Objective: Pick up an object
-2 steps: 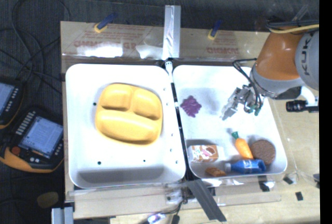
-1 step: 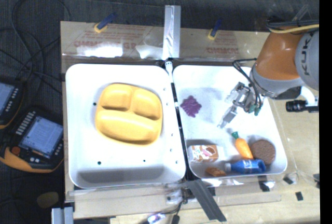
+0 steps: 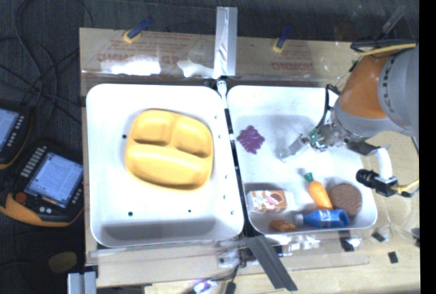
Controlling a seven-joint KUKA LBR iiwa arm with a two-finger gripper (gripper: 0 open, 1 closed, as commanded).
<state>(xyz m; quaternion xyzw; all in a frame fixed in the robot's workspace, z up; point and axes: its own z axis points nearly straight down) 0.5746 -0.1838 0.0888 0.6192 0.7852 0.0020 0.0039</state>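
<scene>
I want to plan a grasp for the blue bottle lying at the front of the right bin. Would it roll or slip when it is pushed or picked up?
The blue bottle lies on its side and looks round, so a sideways push would probably roll it. Its surface seems smooth, so it may slip. The carrot and the brown disc sit very close behind it, leaving little room there.

Seen from above: two white bins side by side on the surface [image 3: 95,54]. In the left bin [image 3: 102,218], a yellow divided tray [image 3: 170,148]. In the right bin [image 3: 286,105], purple grapes [image 3: 251,139], carrot [image 3: 317,192], brown disc [image 3: 345,198], blue bottle [image 3: 324,219], small carton [image 3: 267,201]. End effector [image 3: 289,148] low over the right bin, near the grapes.
</scene>
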